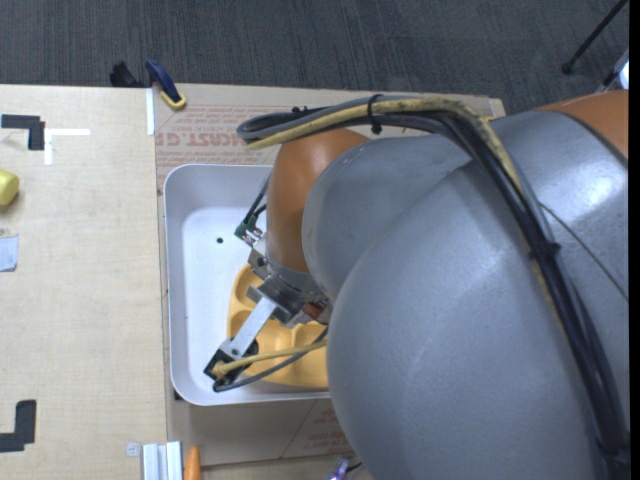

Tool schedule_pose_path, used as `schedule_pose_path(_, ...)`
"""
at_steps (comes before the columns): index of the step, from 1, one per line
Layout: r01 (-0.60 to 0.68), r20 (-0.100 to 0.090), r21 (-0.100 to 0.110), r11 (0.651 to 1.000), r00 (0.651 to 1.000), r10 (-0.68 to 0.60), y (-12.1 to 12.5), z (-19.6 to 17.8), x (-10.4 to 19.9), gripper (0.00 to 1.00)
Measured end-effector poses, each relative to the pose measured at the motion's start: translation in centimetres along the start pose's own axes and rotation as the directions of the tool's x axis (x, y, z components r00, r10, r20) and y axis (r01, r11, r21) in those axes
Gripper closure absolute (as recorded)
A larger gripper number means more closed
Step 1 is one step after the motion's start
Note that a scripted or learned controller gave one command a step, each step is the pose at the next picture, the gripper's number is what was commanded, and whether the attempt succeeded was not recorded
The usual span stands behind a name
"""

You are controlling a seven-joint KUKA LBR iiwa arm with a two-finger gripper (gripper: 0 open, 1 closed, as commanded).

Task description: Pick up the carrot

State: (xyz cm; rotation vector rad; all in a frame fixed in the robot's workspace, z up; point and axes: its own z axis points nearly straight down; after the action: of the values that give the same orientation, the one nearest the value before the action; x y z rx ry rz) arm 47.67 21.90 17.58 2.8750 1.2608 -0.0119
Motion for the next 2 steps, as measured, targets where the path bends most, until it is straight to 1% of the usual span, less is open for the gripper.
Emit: schedule_pose_path(2, 0.009, 0.015, 0.002, 1.000, 1.000, -0.009, 0.15, -1.51, -0.28, 1.00)
